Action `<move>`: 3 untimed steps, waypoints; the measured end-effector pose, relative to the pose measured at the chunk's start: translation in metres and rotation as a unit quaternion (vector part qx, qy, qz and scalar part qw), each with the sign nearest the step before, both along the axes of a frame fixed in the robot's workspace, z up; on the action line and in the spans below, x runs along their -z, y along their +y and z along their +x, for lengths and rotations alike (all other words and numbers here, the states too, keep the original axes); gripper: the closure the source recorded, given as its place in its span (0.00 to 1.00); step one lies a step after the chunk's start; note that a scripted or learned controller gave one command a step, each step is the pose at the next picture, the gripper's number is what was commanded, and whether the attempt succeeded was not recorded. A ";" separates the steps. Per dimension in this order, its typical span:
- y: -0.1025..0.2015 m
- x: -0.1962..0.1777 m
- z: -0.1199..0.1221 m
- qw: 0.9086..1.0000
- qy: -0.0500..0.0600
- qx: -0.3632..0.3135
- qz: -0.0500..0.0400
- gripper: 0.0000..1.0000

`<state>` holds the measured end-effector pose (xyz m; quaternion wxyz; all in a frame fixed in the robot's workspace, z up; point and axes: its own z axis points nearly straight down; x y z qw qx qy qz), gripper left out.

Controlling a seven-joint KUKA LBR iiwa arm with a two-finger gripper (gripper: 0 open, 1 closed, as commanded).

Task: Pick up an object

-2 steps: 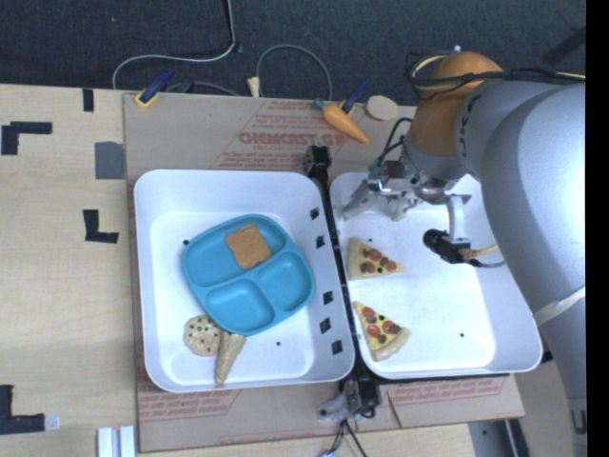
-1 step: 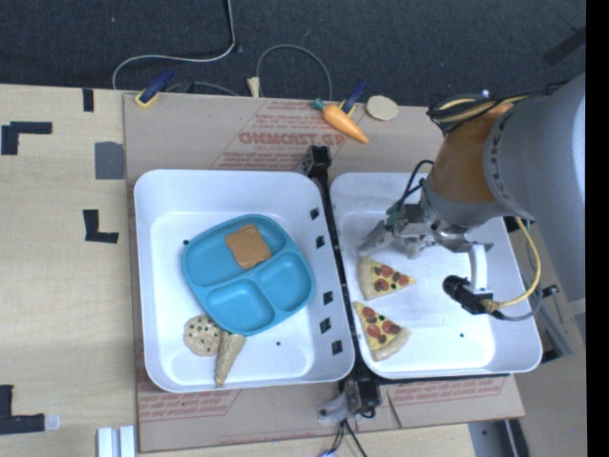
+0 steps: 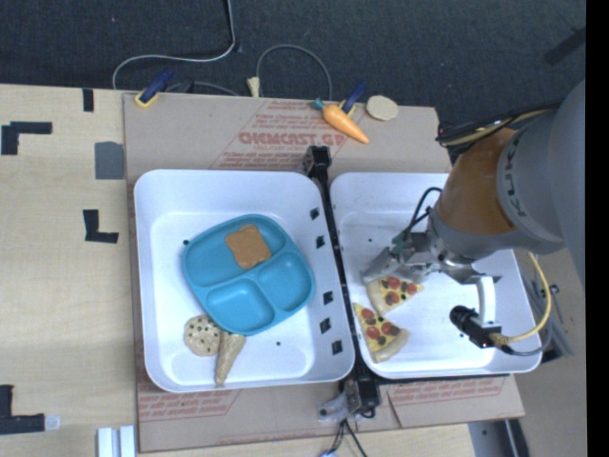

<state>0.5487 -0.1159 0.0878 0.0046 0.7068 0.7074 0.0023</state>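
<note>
— Where was the pizza slice (image 3: 393, 292) seen?
— In the right bin (image 3: 495, 350), touching the gripper (image 3: 387, 267) at its six o'clock.
— Was it gripped?
— That could not be told.

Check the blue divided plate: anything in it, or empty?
Not empty. The blue divided plate in the left bin holds a brown toast-like slice in its upper compartment; the other compartments look bare.

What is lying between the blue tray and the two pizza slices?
In the camera view, the black divider where both bins' walls meet separates the blue tray from the pizza slices.
</note>
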 end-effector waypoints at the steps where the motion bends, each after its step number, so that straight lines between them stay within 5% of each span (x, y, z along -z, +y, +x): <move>1: 0.021 0.001 0.029 1.000 0.004 0.000 -0.001 0.00; 2: 0.011 0.000 -0.003 1.000 0.000 0.000 0.000 0.00; 3: 0.018 0.001 0.049 1.000 0.003 -0.001 0.001 0.00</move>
